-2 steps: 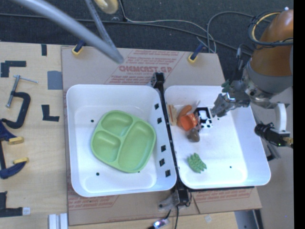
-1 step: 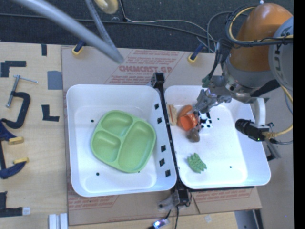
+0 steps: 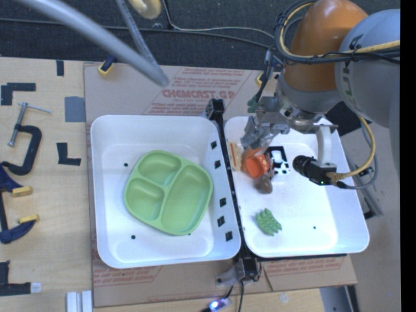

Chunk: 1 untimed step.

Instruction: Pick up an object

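Observation:
In the right bin (image 3: pixel 338 233) an orange object (image 3: pixel 256 164) lies near the left wall, with a small brown piece (image 3: pixel 264 186) just below it and a black-and-white die (image 3: pixel 280 166) to its right. A green ridged object (image 3: pixel 268 221) lies further toward the front. My gripper (image 3: pixel 260 137) hangs directly above the orange object, its fingers pointing down at it. The wrist hides whether anything is between the fingers.
The left bin (image 3: pixel 110 135) holds a light green divided plate (image 3: pixel 169 192). A black divider (image 3: pixel 223 174) runs between the bins. A black cable connector (image 3: pixel 312 168) hangs over the right bin. Clamps (image 3: pixel 23 142) lie on the bench at the left.

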Motion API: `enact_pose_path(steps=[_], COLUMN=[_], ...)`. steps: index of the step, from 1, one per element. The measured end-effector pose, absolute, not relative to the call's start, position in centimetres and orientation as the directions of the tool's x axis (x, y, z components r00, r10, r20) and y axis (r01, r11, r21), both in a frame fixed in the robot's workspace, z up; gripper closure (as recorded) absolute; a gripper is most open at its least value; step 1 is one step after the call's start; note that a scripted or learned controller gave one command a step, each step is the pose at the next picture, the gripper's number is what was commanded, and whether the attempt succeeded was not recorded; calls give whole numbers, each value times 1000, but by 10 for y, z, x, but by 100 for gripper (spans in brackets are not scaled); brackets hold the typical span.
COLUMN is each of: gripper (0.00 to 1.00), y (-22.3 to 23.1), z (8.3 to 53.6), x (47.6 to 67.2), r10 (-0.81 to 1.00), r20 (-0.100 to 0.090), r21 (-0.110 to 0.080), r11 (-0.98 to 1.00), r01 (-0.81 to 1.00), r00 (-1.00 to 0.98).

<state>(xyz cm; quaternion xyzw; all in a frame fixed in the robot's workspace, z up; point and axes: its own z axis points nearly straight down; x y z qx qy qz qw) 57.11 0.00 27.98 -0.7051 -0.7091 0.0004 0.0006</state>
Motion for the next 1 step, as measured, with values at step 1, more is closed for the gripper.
enact_pose_path(steps=[1], gripper=[100], y=[49], z=[276], x=[578], r10=[1000], r20=[0], r21=[-2], r11=[5], r01=[1000], r00=[-5])
